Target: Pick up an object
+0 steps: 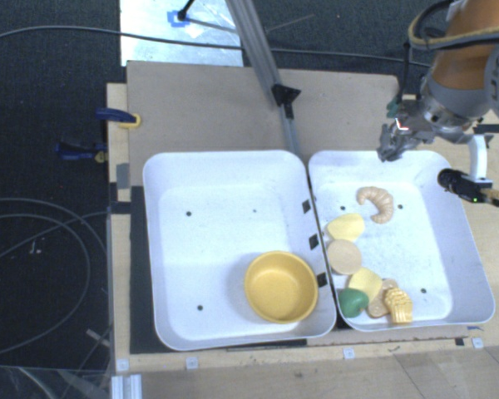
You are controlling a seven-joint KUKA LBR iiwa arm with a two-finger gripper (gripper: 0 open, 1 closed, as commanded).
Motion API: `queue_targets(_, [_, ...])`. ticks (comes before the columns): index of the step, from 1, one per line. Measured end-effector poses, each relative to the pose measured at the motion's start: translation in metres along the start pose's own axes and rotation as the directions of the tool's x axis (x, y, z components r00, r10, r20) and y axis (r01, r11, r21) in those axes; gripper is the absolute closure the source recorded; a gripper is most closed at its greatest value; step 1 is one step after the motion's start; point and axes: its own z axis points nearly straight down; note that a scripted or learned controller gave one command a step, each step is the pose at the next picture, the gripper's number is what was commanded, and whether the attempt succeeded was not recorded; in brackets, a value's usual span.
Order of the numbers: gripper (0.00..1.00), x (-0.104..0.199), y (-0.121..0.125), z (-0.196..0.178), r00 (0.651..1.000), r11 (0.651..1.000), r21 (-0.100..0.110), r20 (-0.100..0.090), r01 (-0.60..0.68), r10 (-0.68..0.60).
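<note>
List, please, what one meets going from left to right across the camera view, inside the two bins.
yellow bowl → green piece → curved tan piece → ridged yellow piece

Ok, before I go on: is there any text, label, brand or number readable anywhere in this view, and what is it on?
None can be read.
yellow bowl: plain, no marking.
Food pieces in the right bin: no labels.
left bin: just small dark dots, not characters.
gripper and arm: no legible brand; a small lit spot near the wrist is too blurred to read.
blue tape on the floor: no writing visible.
</note>
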Motion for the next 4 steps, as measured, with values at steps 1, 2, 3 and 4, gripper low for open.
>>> queue_targets(1, [1.00, 0.000, 0.002, -0.055, 1.000, 1.000, -0.001, 0.000, 0.002, -0.002])
queue_targets(2, [1.00, 0.059, 0.010, -0.041, 1.000, 1.000, 0.005, -0.003, 0.005, -0.005])
queue_targets(3, [1.00, 0.112, 0.013, -0.042, 1.000, 1.000, 0.005, -0.003, 0.005, -0.005])
queue_targets(4, [1.00, 0.158, 0.004, -0.035, 1.000, 1.000, 0.006, -0.003, 0.004, -0.004])
